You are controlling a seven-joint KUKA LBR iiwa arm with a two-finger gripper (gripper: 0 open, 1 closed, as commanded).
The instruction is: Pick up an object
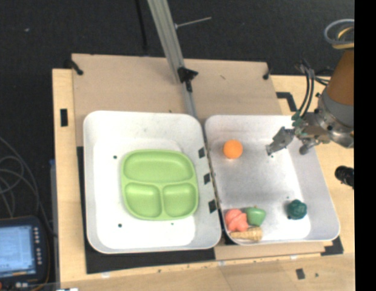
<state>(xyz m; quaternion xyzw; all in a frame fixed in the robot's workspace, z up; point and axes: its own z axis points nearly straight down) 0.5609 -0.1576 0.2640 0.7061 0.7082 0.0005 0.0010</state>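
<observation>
An orange ball (233,149) lies in the upper left of the right bin (261,187). A dark green object (296,209) sits near that bin's right wall. At the bin's front left corner a pink object (236,219), a green object (256,214) and a tan piece (251,234) huddle together. My gripper (291,143) hangs over the upper right part of the right bin, open, with nothing between its fingers. It is to the right of the orange ball and apart from it.
The left bin (103,162) holds a light green divided plate (159,183). A metal pole (167,35) slants down to the seam between the bins. A screen (15,247) stands off the bench at the lower left.
</observation>
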